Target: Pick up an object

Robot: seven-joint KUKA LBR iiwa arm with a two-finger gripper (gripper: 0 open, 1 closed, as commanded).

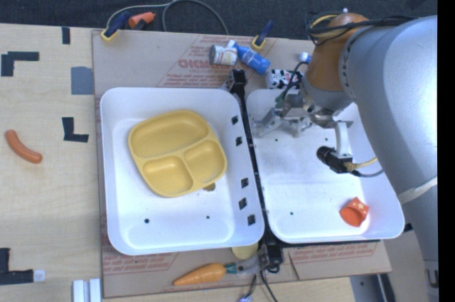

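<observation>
A yellow sectioned plate [178,152] lies in the left bin [128,222]. In the right bin [298,215], a small orange object [355,212] sits near the front right corner. My gripper [274,116] reaches down into the back left part of the right bin, its grey metal parts close to the bin floor near the divider. The grey arm with its orange band [330,66] comes in from the right and covers the bin's back right part.
A blue and white bottle [242,55] lies on the cardboard behind the bins. A carrot [201,273] rests in front of them. An orange sausage [23,147] lies on the wooden bench at far left. Clamps [128,22] hold the cardboard's back edge.
</observation>
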